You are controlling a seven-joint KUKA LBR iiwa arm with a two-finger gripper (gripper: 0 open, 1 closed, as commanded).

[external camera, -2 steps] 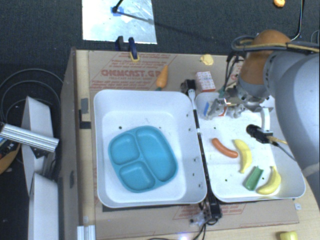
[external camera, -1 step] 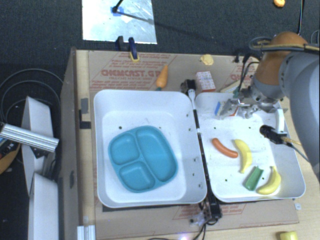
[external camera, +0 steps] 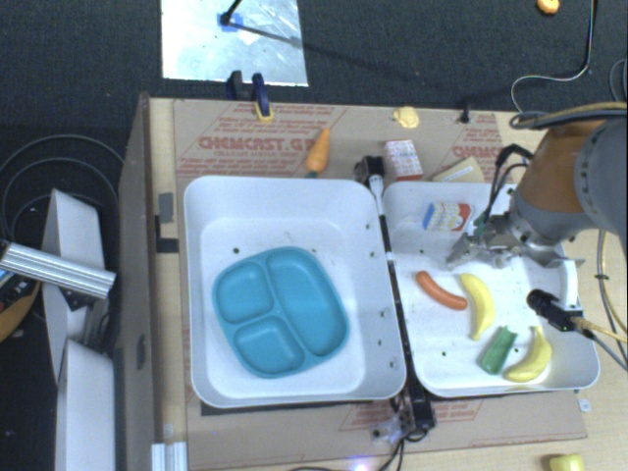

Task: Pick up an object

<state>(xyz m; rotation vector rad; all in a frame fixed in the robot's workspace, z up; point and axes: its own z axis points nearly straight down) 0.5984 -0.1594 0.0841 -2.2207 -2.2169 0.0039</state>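
The right bin (external camera: 589, 361) holds an orange-red sausage (external camera: 441, 290), two yellow bananas (external camera: 479, 302) (external camera: 531, 359), a green block (external camera: 497, 349) and a small white, blue and red carton (external camera: 446, 216). My gripper (external camera: 478, 250) hangs low over the upper middle of this bin. It is just above the sausage and the upper banana, and below the carton. The grey arm with its orange band (external camera: 559, 170) comes in from the right.
The left bin (external camera: 226, 204) holds a blue divided plate (external camera: 281, 309). On the cardboard behind the bins lie a carrot (external camera: 317, 150), a small box (external camera: 402, 157) and a yellow lump (external camera: 406, 118). Cables run along the right side.
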